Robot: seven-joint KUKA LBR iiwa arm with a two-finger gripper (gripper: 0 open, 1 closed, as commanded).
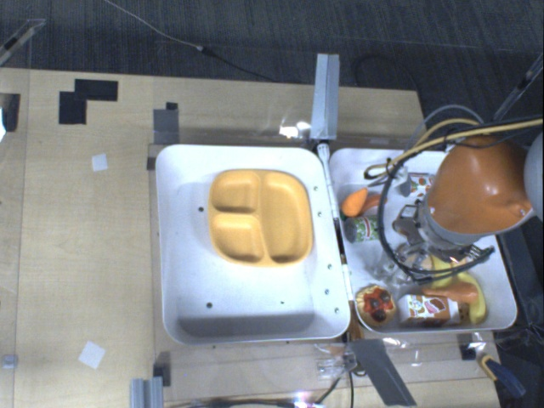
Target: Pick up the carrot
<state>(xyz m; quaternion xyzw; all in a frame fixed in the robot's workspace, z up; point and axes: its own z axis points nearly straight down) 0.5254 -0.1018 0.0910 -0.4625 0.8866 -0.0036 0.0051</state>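
The grey arm's gripper (414, 253) hangs over the right white bin (508, 311), probably to reach the small orange carrot (354, 201) near its left wall — its fingers' state I cannot tell.

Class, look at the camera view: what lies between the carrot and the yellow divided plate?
In the camera view, bare bin floor and the two bins' adjoining rims separate the carrot from the yellow divided plate.

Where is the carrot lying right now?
In the camera view the carrot lies in the right bin, near its upper left corner, close to the divider between the bins, just above a small can and left of the arm.
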